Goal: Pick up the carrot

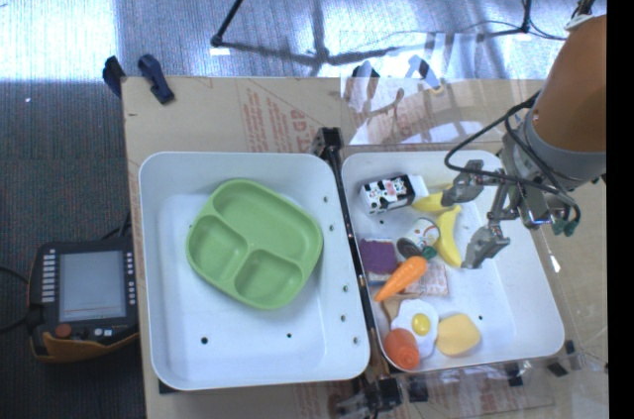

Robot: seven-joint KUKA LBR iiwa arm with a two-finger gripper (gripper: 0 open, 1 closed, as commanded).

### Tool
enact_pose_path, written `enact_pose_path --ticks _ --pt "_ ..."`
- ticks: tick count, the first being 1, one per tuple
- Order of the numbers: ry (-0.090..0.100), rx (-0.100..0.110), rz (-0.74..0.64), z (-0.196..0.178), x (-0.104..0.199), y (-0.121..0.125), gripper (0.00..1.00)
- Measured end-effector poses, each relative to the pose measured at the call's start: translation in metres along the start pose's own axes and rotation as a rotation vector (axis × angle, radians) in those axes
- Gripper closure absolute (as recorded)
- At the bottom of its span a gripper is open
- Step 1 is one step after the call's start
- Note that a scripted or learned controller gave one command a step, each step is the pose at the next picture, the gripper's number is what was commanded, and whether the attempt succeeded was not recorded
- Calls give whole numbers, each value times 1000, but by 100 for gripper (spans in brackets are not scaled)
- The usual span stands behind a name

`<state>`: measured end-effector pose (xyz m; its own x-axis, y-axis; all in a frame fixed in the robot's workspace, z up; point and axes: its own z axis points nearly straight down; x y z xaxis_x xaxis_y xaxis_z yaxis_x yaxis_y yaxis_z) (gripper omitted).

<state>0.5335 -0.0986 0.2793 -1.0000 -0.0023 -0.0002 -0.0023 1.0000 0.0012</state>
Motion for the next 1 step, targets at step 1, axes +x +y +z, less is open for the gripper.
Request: enact_pose_path --ticks 1 --pt "7 -3 -332 125 33 13 0"
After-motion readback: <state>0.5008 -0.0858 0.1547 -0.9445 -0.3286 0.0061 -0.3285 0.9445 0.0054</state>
